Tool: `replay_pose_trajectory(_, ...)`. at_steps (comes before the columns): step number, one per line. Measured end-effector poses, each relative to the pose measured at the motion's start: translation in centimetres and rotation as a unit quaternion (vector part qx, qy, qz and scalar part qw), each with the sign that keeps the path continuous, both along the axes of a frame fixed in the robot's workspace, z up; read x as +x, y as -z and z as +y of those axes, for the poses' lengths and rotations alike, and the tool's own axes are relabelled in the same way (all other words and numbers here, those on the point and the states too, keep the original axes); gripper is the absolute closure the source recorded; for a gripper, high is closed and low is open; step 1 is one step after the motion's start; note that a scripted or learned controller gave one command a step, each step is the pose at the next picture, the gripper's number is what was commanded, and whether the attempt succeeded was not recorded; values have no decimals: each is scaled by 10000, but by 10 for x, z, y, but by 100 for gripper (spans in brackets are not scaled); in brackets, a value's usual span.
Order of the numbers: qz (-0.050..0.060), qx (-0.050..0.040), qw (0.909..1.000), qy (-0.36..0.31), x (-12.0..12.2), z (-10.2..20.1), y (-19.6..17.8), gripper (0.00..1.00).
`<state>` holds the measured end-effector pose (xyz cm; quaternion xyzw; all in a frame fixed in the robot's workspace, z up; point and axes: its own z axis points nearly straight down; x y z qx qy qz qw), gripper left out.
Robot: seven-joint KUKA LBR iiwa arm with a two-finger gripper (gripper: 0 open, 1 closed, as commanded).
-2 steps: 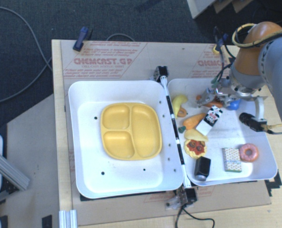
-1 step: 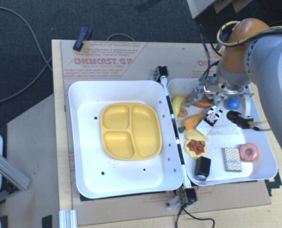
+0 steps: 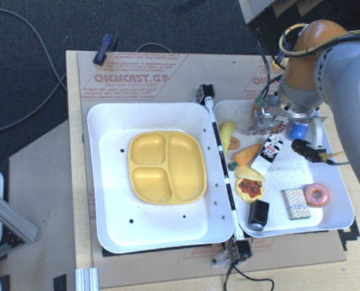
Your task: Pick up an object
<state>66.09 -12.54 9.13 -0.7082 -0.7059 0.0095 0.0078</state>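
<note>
My gripper (image 3: 266, 122) hangs low over the far part of the right bin (image 3: 337, 217), below the orange wrist band. Just in front of it lie a black-and-white patterned block (image 3: 270, 150) and an orange carrot (image 3: 247, 155). To the gripper's left, a yellow banana (image 3: 227, 132) rests against the bin's left wall. Nearer the front sit a pizza slice (image 3: 250, 187), a black box (image 3: 258, 214), a checked wafer (image 3: 296, 203) and a pink donut (image 3: 317, 194). Nothing shows as held.
The left bin (image 3: 107, 223) holds a yellow divided plate (image 3: 167, 166). A small blue thing (image 3: 298, 130) sits close to the wrist. A blue clip (image 3: 103, 49) lies on the cardboard behind the bins. The arm covers the right bin's far right corner.
</note>
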Motion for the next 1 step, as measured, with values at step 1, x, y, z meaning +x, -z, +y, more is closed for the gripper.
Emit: replay_pose_trajectory(1,1,1,10000,0,0,0,0,0)
